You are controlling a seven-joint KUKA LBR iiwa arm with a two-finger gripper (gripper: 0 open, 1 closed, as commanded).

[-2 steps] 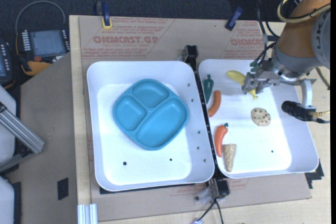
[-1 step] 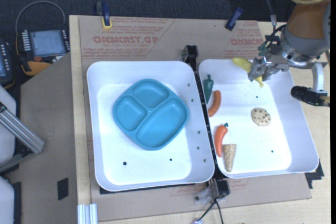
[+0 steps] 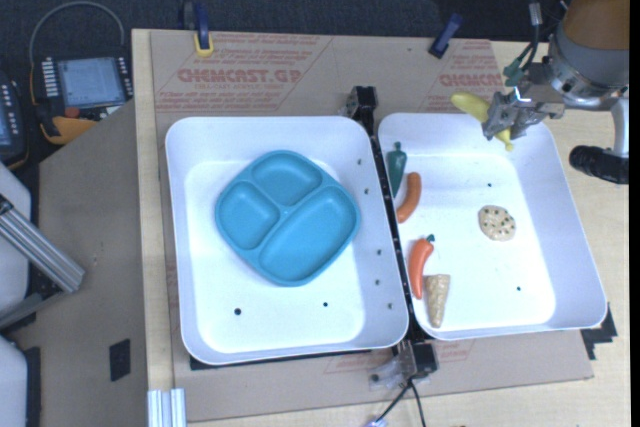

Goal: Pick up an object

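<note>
The end effector is seen at the far edge of the right bin, and a yellow banana is clamped between its fingers, the fruit sticking out to its left over the bin's far rim. The fingers are closed on the banana's near end, which is partly hidden by them. Whether the banana touches the rim cannot be told.

The arm is seen entering from the upper right, behind and to the right of the end effector, with its orange band above the grey wrist; the wrist is angled downward and leftward toward the bin's far edge.

Below and in front of the end effector, inside the right bin, several items are laid out. A green pepper lies well to the lower left, against the bin's left wall, with an orange sausage-like piece just beside it on the near side. Further toward the near edge, a carrot and a tan cone-shaped piece lie side by side. A cookie rests almost directly in front of the end effector, apart from the others.

Far to the left of the end effector, the left bin holds a blue compartment plate. Both bins rest on the bench.
</note>
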